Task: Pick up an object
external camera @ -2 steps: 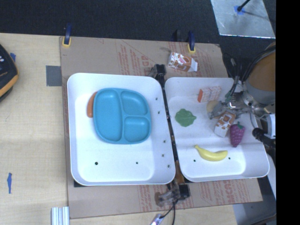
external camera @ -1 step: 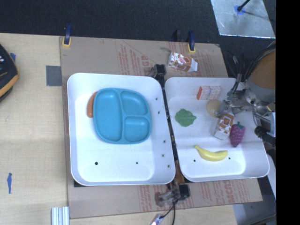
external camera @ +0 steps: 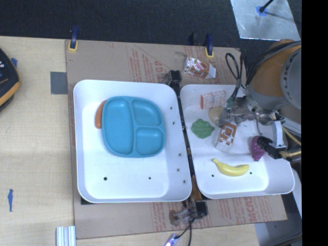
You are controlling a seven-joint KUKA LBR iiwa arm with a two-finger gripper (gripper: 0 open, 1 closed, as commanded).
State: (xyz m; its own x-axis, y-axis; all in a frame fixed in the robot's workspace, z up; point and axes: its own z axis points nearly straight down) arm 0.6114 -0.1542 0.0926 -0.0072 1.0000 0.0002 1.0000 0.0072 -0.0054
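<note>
Reach decides our pick: in the right bin (external camera: 287, 186) our gripper (external camera: 233, 118) hovers just above the brown-and-white packet (external camera: 226, 136), its long axis running toward the banana (external camera: 230, 168). We cannot tell how the gripper is set.

Two white bins (external camera: 82, 137), one blue divided plate (external camera: 134, 126), one banana (external camera: 230, 168), one green leaf (external camera: 202, 128), one purple grape bunch (external camera: 257, 147), and three small printed packets (external camera: 226, 135).
</note>
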